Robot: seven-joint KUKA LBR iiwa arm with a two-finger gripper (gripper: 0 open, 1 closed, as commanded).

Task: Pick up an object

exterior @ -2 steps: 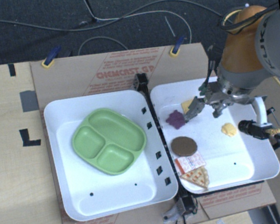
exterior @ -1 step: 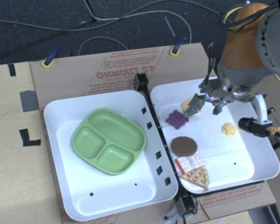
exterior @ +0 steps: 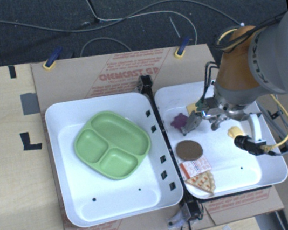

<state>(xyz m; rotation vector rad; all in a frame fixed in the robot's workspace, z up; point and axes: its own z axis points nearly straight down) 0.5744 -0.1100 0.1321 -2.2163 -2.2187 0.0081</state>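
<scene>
In the right bin (exterior: 252, 173), my gripper (exterior: 203, 122) hangs low over the upper middle, its fingers spread open with only white bin floor between them. The left fingertip (exterior: 191, 126) ends just right of a small purple object (exterior: 178, 120). A small yellow piece (exterior: 192, 109) peeks out right behind the gripper. Below the gripper lies a brown round disc (exterior: 189, 149). Further toward the front are a red-and-white packet (exterior: 193, 168) and a tan wedge-shaped piece (exterior: 202, 183).
The left bin (exterior: 75, 194) holds a green divided plate (exterior: 112, 144). A black divider with clips (exterior: 162, 141) runs between the bins. The arm's grey and orange body (exterior: 246, 70) and its yellow cable (exterior: 279, 141) cover the right bin's right side.
</scene>
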